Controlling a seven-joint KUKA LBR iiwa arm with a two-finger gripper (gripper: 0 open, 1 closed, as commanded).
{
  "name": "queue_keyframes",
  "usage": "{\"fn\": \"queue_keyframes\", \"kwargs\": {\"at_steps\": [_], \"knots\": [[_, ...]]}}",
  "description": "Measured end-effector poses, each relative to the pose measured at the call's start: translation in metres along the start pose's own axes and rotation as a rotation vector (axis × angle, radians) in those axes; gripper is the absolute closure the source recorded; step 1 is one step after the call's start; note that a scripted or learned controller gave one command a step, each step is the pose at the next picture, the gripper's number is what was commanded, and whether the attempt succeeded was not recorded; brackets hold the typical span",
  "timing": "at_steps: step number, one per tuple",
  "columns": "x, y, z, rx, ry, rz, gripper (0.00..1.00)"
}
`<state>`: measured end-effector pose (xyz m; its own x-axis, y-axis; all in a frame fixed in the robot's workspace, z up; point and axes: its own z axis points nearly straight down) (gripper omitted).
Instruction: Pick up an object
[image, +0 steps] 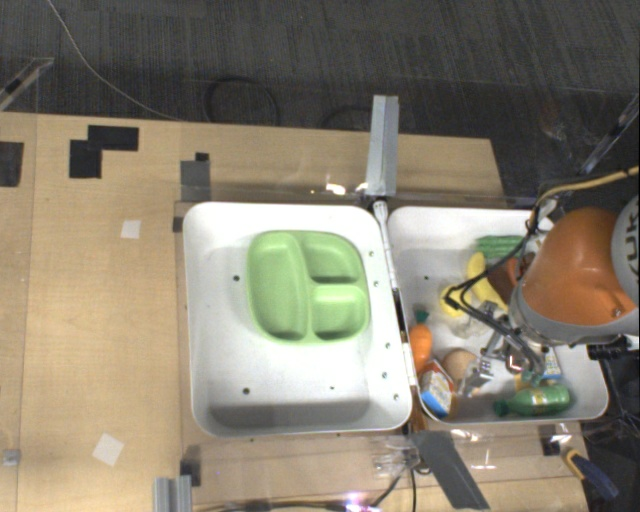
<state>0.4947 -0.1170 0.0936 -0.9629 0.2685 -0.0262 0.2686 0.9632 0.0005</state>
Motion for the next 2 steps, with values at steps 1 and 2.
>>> {"fn": "queue_keyframes", "kwargs": {"at_steps": [1, 2], "knots": [[-0.046, 0.006, -0.011, -0.002, 0.013, -0.083, 0.0], [-0.176, 0.012, 0.004, -0.002, 0.018, -0.153, 0.0]]}}
